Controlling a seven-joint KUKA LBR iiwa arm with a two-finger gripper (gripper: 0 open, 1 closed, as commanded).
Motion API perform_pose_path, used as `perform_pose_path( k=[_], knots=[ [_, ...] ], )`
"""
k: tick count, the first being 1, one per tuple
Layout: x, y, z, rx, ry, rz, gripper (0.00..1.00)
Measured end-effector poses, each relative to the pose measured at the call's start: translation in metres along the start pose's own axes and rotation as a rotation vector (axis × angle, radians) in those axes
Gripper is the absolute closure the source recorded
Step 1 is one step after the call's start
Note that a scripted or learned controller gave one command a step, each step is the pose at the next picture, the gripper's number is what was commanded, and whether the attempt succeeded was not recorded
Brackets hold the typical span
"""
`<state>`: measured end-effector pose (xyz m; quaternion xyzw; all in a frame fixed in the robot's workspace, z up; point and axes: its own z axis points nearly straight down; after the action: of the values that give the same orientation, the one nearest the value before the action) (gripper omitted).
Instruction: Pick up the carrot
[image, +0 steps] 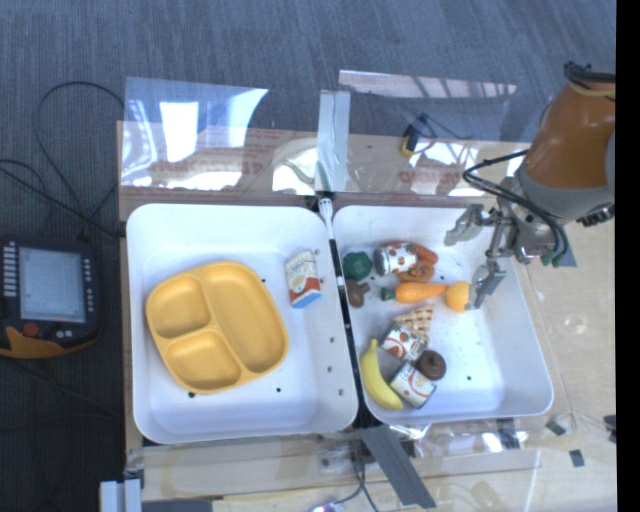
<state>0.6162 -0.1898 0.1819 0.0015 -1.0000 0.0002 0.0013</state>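
In the camera view, the gripper (484, 262) hung over the right bin (520, 390), near its upper right part, with the grey arm and its orange band reaching in from the right. Its two fingers stood apart — one (458, 226) higher in the picture, the other (486, 284) lower — and nothing lay between them.

The carrot (420, 292) lay in that same bin, to the pincer's left and slightly below it. Its long axis ran roughly left to right across the picture, so it pointed more or less toward the lower finger instead of lying square across the gap. A small yellow piece (457, 296) sat at the carrot's right end, just beside the lower finger and between that finger and the carrot's orange body.

Above the carrot, close to it, lay a can with a red label (397, 260), with a green round thing (357, 265) further left. Below it lay a wafer-patterned piece (416, 320), then a banana (375, 375).

Judging from this, the coming move hinged on one thing — shifting left past the yellow piece and turning the fingers to straddle the carrot's width.
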Motion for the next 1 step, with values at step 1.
perform_pose_path(
  k=[1],
  knots=[
    [0.0194,-0.0001,0.085,0.003,-0.01,-0.086,0.0]
  ],
)
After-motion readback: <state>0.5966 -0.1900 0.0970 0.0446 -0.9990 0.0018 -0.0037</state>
